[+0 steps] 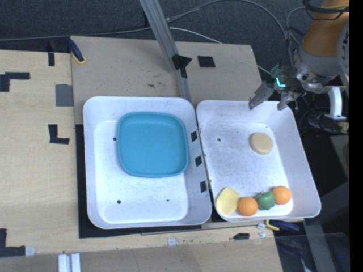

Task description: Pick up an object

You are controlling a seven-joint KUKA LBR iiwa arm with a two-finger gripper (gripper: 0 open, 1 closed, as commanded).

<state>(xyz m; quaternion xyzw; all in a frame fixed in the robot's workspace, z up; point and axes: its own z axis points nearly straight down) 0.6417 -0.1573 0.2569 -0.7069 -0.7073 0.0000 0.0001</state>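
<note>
The counter (34, 152) is light wood-coloured, with several dark tape marks on its left part and a browner board (125, 67) laid across its back. Two shallow white bins rest on it side by side, their inner rims touching. The left bin (96, 208) sits on a dark mat (80, 208) that shows along its left and front edges. The right bin (306, 208) reaches to the counter's right edge. A grey metal bar (164, 33) slants up from behind the point where the bins meet. A small yellow-and-blue item (77, 54) lies at the board's back left corner; what it is I cannot tell.
</note>
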